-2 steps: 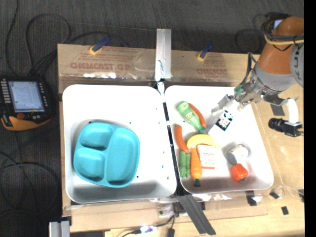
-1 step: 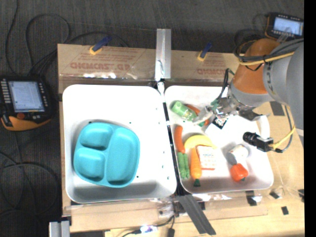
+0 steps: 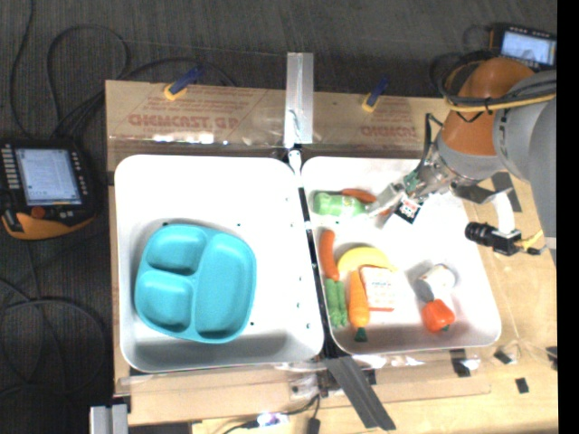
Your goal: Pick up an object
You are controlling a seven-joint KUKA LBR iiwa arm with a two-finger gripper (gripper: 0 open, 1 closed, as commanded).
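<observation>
arm: grey with an orange band (image 3: 479, 84), comes in from the right, wrist over the right bin's far corner
tool (image 3: 391, 204): low over the far part of the right bin (image 3: 470, 319), pointing left toward the green bottle; can't tell if it's spread or pressed together, nothing seen pinched
green bottle (image 3: 336, 203): lies flat along the far wall of the right bin, just beside the tool tip, looks like the nearest target
other candidates: carrot (image 3: 327, 250) by the divider, yellow piece (image 3: 360, 258), orange-and-white carton (image 3: 378, 292), green pod (image 3: 336, 302), small red and white piece (image 3: 436, 313), all clustered in the near half of the same bin
left bin (image 3: 136, 179): holds a turquoise divided plate (image 3: 194, 281), not involved
desk: cardboard sheet (image 3: 208, 120) behind both bins
step, my read: approach for grasp, nothing lifted yet
how to do it well: centre across the bottle's short side, stay off the far wall and the small orange piece (image 3: 358, 193) touching the bottle, go down fully before closing, lift straight up
risk: bottle is round and could roll to the wall
</observation>
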